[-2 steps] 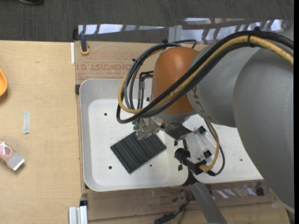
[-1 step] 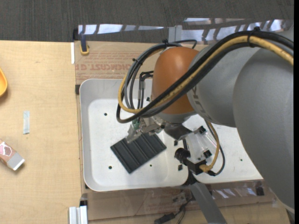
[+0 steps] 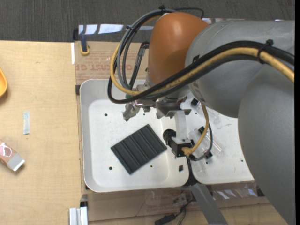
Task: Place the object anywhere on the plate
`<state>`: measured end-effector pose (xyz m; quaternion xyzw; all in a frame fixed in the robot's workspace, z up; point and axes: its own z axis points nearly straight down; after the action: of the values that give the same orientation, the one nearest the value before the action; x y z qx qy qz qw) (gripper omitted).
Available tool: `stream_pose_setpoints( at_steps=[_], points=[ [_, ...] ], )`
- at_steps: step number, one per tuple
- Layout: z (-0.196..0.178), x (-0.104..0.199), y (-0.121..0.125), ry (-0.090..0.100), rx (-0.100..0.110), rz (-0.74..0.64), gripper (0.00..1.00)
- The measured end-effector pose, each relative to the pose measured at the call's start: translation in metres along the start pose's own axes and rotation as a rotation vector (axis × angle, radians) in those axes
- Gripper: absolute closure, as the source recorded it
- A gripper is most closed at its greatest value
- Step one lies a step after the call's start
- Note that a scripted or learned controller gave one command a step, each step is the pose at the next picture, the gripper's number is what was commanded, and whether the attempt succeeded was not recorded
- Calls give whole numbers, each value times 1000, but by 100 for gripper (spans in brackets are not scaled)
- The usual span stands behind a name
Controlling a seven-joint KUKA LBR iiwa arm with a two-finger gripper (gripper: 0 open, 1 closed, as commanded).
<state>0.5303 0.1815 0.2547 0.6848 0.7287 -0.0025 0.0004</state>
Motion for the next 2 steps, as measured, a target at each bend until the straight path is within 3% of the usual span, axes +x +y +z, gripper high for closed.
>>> stream_pose_setpoints(
  at_steps=[1, 2],
  points=[
    [-68, 34, 48, 0, -1, 154, 0],
    [-74, 33, 48, -5, 4, 154, 100]
  ],
)
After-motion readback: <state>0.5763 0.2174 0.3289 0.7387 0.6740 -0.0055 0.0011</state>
